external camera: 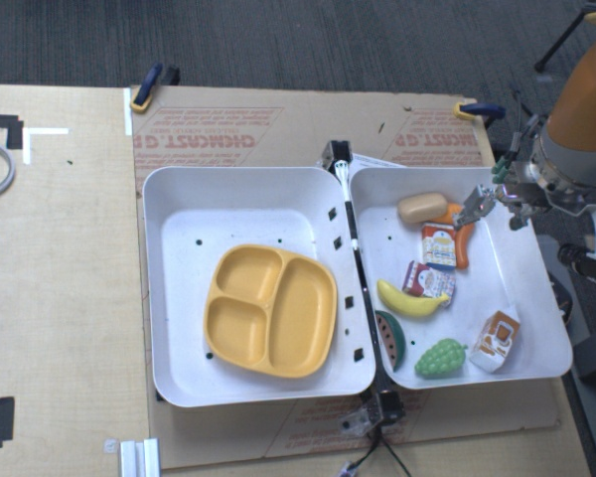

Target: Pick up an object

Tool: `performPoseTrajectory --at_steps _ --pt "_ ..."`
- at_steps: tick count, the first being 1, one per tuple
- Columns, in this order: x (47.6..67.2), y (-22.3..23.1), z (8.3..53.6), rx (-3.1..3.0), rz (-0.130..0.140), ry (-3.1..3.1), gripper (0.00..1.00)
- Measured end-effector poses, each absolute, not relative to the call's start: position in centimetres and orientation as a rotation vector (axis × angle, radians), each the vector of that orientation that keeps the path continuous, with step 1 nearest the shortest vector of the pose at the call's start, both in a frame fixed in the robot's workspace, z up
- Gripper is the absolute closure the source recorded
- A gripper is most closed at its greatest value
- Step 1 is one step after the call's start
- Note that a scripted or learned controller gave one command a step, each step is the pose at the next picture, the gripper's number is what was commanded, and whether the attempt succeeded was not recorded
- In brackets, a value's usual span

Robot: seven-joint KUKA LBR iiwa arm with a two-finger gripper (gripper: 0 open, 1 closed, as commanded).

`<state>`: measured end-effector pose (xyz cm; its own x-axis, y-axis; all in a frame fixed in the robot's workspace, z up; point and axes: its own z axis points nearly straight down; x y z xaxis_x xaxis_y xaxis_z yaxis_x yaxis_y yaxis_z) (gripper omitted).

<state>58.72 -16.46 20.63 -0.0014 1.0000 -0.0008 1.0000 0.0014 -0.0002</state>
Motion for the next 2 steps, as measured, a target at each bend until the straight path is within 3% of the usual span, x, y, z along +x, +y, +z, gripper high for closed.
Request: performPoseTrajectory --at_steps 1,2 --pt "61.3 -13.55 9.24 2.082 -0.001 2.353 0.0" --pt "61.29 -13.61 10.19 2.084 -0.002 2.351 1.0"
